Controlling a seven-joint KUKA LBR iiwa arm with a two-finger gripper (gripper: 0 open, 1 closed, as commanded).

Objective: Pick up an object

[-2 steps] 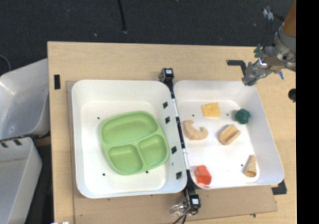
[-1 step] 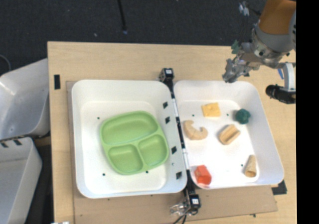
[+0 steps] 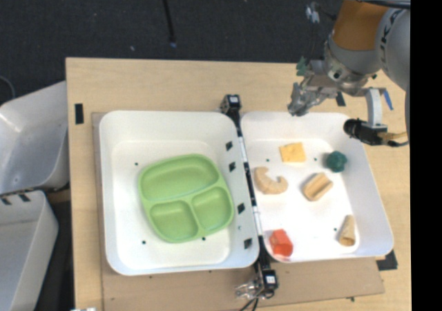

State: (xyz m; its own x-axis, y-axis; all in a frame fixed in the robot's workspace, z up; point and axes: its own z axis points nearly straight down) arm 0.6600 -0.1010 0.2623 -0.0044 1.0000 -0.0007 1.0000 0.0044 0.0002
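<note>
**A:** Which piece is up for grabs?

**B:** Any of six, all lying in the right bin (image 3: 366,195). The cheese (image 3: 293,153), a flat yellow square, lies nearest the far rim. On from it are the green ball (image 3: 337,161) toward the right wall, the roll (image 3: 317,186) mid-bin, the curved pastry (image 3: 268,182) near the divider, the cone (image 3: 347,231) at the near right and the red block (image 3: 280,244) in the near-left corner.

**A:** And the pincer?

**B:** The pincer (image 3: 302,104) hangs over the bin's far rim, above and just beyond the cheese. It carries nothing. Whether its tips are apart or together I cannot tell; they blur into the metalwork.

**A:** So what does the coming move turn on?

**B:** I'd judge direction. Every piece lies nearer the camera than the pincer, so the arm has to come forward and down. The cheese is closest, almost straight ahead. The roll is the clearer target, though: its long axis runs on a slant from near-left to far-right, so the tips should close across that line.

**A:** Anything else on the worktop (image 3: 173,71)?

**B:** The left bin (image 3: 110,164) holds a green tray (image 3: 185,197) with three sections, well apart from the pincer. A black clip (image 3: 231,103) sits where the bins meet at the far edge.
</note>
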